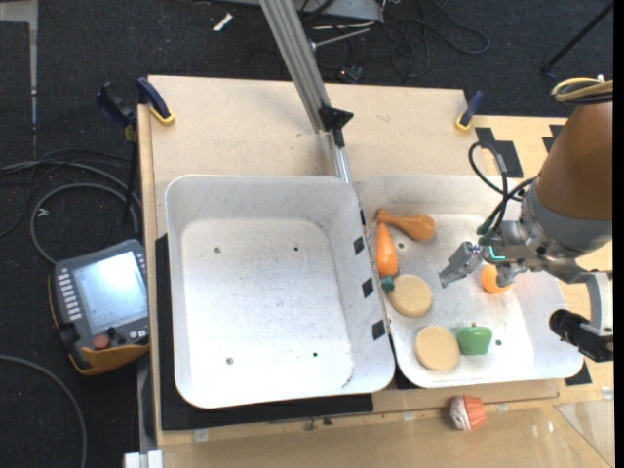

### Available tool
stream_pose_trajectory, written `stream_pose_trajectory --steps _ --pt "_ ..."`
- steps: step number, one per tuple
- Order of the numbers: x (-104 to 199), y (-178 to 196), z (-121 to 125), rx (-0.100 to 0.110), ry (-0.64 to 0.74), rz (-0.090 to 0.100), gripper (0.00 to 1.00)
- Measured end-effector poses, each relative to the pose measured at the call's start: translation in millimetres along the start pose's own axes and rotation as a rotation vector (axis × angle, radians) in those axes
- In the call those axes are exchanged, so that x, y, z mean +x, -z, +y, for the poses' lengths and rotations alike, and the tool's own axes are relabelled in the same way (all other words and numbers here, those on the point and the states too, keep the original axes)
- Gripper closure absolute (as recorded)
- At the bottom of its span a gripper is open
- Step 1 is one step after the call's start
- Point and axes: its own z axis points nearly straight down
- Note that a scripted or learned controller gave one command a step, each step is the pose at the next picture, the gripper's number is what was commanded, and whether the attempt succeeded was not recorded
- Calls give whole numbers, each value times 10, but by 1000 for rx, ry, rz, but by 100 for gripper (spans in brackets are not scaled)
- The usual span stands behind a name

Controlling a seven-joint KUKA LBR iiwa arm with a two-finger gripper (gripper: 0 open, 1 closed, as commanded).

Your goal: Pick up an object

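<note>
A light wooden bench (253,125) is set on dark carpet, and two shallow white bins are borne on it side by side. The right bin (556,359) is entered from the right by the grey arm, whose orange band (580,159) is seen above the wrist. The gripper (472,261) is positioned low over the middle of the right bin, its grey fingers pointing left. Whether they are open or closed cannot be told from this angle, and nothing is seen between them.

A small orange ball (494,279) is located just beside the gripper on its right, partly hidden by the wrist. A green pepper-like object (475,339) is found below it, touching a round tan disc (437,347). A second tan disc (410,295) lies to the gripper's left, just under a carrot (387,252) placed along the bin's left wall. An orange-tan gourd shape (408,224) is placed near the bin's upper left.

The left bin (185,203) is set beyond. A pink-and-white object (466,413) rests on the bench in front of the right bin. A teach pendant (102,305) lies on the floor at far left.
</note>
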Motion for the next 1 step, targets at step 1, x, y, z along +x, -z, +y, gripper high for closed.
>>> stream_pose_trajectory --steps 1 --pt "-2 20 7 -4 -2 0 0"
